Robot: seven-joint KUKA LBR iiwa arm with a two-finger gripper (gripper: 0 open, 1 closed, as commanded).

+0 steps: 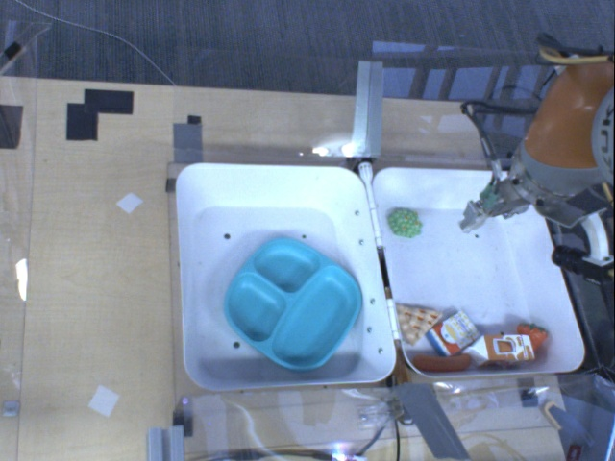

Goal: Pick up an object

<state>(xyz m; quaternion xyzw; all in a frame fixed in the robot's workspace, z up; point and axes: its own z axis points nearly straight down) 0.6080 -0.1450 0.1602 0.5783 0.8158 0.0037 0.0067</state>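
Objects for picking lie in the right bin (538, 257), beneath and beside the gripper (473, 221), which hangs over that bin's upper part at the end of the grey arm (567, 133) with its orange band. The gripper is small and blurred against the white floor; whether it is released or clenched cannot be told, and nothing is seen caught in it.

Largest of all, well to the gripper's left, the left bin (192, 257) holds a blue divided plate (293, 301) with three compartments, lying flat and turned at a slant.

Among the graspable things, the orange carton (507, 350) lies below the gripper near the bin's lower rim, its long axis running roughly left to right. Beside it, further left, a white and blue carton (454, 331) lies tilted, its long axis slanting up to the right. A red sausage (442, 362) lies along the lower rim, long axis left to right. A waffle (415, 321), tan and gridded, lies below and left of the gripper. A small red strawberry (534, 334) sits just right of the orange carton. A round green ball (405, 223) rests just left of the gripper, apart from it.
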